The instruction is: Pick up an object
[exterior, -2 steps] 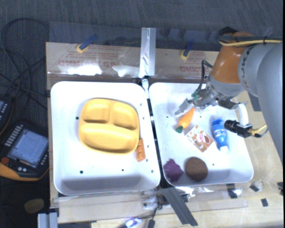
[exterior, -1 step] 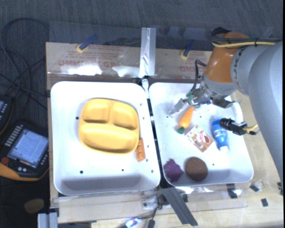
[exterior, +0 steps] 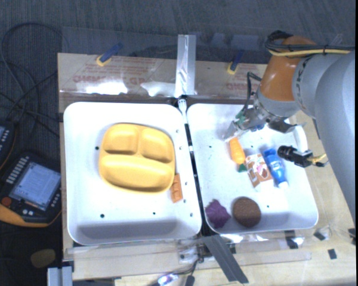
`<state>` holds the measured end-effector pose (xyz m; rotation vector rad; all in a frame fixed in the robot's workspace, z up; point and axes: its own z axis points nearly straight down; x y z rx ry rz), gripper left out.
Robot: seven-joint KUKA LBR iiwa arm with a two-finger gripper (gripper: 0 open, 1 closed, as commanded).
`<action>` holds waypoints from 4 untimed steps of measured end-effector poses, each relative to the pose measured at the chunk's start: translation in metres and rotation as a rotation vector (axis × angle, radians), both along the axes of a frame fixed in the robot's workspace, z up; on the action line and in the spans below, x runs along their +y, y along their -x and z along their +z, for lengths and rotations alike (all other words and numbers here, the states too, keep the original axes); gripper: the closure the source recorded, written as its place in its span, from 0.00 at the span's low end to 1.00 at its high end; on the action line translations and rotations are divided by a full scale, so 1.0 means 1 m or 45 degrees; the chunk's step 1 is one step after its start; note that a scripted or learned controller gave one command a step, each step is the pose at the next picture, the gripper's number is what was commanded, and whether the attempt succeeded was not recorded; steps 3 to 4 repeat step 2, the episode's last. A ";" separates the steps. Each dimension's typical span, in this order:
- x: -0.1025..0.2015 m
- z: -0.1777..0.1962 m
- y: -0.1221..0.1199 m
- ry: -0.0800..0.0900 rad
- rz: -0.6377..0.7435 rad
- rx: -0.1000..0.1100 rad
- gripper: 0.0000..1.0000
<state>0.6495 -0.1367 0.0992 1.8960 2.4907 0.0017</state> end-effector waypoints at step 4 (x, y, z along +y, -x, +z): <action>0.049 0.093 -0.018 0.001 -0.602 0.015 1.00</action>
